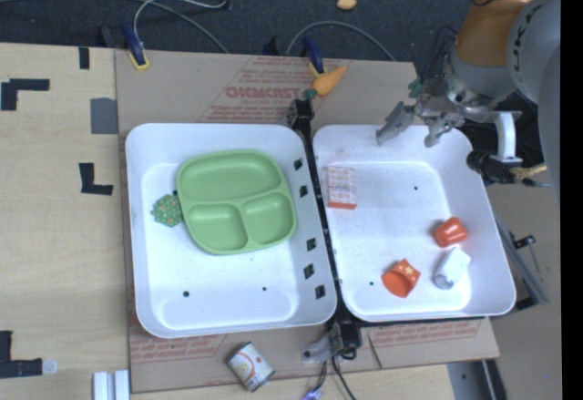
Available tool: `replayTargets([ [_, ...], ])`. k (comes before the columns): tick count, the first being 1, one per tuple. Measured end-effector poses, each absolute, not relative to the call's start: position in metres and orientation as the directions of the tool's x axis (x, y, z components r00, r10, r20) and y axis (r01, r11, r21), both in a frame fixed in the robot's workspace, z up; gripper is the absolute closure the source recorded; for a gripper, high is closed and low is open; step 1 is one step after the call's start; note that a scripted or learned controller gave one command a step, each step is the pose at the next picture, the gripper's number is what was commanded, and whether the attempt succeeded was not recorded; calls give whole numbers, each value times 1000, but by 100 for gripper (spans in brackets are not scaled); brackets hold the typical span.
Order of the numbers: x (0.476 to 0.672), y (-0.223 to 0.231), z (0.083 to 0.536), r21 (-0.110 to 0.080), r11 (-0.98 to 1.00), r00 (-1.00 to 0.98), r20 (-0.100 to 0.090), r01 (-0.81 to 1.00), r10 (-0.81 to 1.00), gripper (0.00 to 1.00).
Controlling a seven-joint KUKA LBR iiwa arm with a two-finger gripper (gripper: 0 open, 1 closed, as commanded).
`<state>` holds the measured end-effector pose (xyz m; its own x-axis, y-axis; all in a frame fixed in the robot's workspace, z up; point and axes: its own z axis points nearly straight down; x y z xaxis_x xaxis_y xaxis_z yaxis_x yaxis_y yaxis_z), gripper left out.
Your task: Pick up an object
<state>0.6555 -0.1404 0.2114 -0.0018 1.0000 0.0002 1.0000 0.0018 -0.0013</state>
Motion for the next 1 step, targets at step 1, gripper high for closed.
replayTargets([
  [1, 662, -200, 94, -2, 0, 0, -2, 1000, 1000, 0],
])
